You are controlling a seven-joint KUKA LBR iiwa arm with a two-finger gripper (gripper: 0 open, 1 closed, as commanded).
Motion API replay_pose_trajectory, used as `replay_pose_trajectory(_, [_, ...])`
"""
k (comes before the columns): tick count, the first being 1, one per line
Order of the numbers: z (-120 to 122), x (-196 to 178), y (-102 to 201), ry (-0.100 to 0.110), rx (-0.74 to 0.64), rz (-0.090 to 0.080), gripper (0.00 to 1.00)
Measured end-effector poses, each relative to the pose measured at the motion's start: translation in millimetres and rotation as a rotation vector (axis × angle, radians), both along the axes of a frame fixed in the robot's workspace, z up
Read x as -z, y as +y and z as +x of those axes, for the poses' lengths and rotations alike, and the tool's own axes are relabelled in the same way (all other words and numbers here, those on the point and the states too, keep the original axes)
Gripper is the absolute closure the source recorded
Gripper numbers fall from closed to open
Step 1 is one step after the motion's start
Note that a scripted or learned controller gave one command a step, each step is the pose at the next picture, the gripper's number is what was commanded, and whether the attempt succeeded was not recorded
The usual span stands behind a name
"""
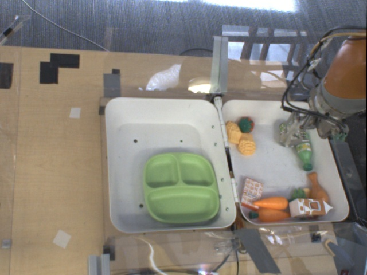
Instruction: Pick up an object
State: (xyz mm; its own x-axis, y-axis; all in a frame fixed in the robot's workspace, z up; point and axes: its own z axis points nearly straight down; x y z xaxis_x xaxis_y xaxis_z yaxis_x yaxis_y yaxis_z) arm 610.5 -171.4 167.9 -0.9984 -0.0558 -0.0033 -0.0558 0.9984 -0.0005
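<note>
Green plate (pixel 181 188) sits in the left bin (pixel 126 119). In the right bin (pixel 269 159), corn (pixel 241 140) lies left of the gripper (pixel 292 133), a green bottle (pixel 304 153) just beside it; its grip I cannot tell.

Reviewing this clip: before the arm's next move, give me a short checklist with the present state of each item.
1. Gripper is over the right bin, which bears the objects: ok.
2. Something is held between the fingers: cannot tell.
3. Green bottle lies right beside the gripper, at hand for a grasp: ok.
4. Corn pieces and carrots lie apart from the gripper, out of its way: ok.
5. Green plate sits flat in the left bin: ok.
</note>
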Motion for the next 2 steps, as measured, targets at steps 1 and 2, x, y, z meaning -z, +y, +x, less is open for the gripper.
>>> replay_pose_trajectory(1, [62.7,-117.1,22.4,-0.021,0.067,-0.001,1.0])
replay_pose_trajectory(2, [63.5,-126.3,22.6,-0.025,0.067,-0.001,1.0])
